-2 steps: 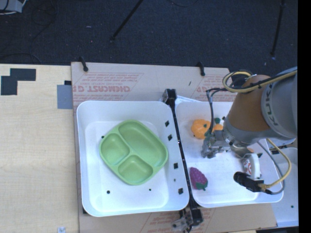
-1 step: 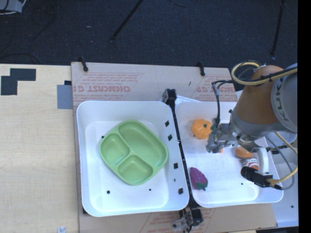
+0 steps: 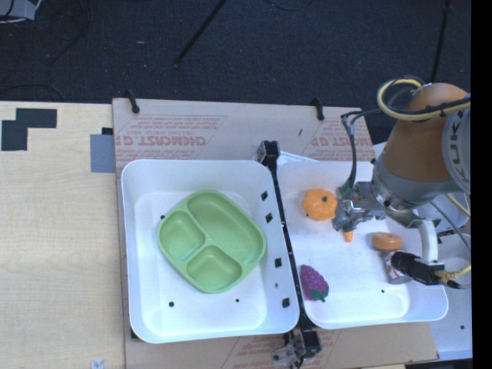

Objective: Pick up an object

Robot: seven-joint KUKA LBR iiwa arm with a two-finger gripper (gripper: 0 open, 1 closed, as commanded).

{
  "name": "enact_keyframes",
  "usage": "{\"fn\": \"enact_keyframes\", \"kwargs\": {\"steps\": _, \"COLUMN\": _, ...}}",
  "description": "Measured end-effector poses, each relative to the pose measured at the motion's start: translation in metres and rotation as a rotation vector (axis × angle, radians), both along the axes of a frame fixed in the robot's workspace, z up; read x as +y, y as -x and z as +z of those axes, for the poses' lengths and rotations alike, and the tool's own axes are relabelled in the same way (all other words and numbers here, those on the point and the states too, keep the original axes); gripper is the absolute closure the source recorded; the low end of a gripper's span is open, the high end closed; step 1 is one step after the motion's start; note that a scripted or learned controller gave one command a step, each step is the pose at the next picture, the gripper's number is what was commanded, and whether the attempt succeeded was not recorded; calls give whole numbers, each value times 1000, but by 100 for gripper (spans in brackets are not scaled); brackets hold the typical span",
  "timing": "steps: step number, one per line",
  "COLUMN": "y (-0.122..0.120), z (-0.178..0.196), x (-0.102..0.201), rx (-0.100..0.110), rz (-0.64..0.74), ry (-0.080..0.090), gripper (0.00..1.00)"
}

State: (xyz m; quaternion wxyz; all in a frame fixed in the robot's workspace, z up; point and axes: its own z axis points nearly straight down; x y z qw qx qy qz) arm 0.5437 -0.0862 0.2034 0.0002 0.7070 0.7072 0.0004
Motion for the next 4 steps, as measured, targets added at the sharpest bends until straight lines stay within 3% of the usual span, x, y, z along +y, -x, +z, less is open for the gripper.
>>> {"fn": "enact_keyframes", "kwargs": {"steps": 1, "y": -4, "z": 51, "x": 9, "rx": -2, "rz": 1, "ry": 0, "gripper": 100}}
{"fn": "enact_keyframes", "kwargs": {"steps": 4, "y": -22, "z": 39, "x": 164, "rx": 3, "rz": 4, "ry": -1, "gripper": 100}}
